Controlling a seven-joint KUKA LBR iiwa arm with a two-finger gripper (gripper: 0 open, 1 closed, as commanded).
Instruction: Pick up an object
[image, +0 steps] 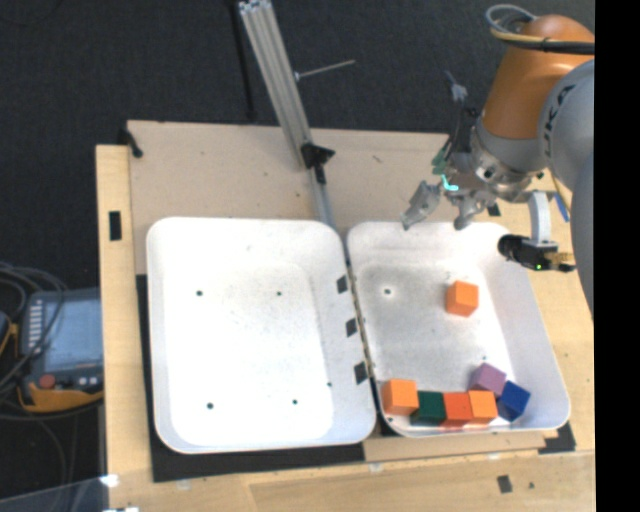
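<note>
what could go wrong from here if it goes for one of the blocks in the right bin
The gripper hangs open over the right bin's far edge, holding nothing. The lone orange cube is the easy target, though a misaligned descent could nudge it away. The row of blocks is packed tightly against the near wall, so the fingers may not fit between neighbours or could hit the rim.

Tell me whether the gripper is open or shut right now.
Open. The two-finger gripper hangs above the far edge of the right white bin, its fingers spread with bare gap between them, nothing held.
</note>
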